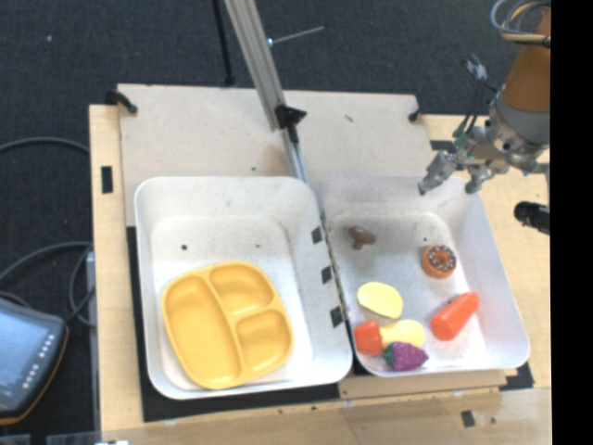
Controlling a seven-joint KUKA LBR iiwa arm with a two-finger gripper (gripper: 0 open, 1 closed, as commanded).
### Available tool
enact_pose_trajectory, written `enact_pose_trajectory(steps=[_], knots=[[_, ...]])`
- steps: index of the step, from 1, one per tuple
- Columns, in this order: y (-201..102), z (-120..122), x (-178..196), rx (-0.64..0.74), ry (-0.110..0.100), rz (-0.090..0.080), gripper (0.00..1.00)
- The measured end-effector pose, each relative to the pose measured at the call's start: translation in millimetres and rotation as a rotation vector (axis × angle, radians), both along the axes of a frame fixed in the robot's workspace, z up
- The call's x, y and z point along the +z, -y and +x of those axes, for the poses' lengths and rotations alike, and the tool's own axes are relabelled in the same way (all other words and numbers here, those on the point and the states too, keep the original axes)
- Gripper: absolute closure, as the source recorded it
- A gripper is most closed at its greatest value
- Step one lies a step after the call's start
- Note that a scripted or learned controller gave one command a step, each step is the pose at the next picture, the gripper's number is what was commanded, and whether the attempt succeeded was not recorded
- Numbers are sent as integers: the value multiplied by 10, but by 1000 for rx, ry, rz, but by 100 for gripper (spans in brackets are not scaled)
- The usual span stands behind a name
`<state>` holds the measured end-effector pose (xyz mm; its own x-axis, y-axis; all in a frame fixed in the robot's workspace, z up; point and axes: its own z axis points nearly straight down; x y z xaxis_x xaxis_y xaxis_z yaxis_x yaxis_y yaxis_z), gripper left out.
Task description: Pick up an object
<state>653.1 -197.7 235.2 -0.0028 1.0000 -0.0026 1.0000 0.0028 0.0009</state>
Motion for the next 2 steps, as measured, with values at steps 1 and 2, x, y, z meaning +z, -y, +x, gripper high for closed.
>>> enact_pose_trajectory(steps=[1, 2], knots=[[-753, -528, -941, 2, -11, 6, 0], [-623, -416, -1275, -3, -3, 0, 0]])
